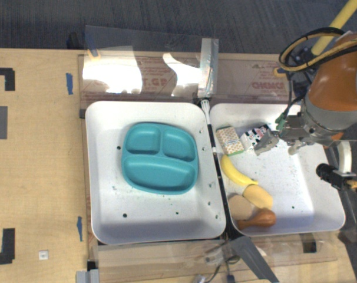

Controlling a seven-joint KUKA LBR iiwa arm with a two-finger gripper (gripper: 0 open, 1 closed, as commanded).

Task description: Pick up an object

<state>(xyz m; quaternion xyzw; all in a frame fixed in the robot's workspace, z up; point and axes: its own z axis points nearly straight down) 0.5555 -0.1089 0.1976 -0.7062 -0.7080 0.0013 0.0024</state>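
Bench (31, 175) under two white bins (102, 217)

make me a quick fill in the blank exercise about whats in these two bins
1. The teal divided plate lies in the ____ bin.
2. The banana lies in the ____ bin.
3. The claw hangs over the ____ bin.
4. The plate has ____ compartments.

Missing words: left; right; right; three

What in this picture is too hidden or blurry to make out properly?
- Two-finger gripper: blurred and small in the camera view, grip unclear.
- Small patterned packet with dark markings: print too small to read.
- Pale round object: partly hidden under the yellow banana and brown rounded object.
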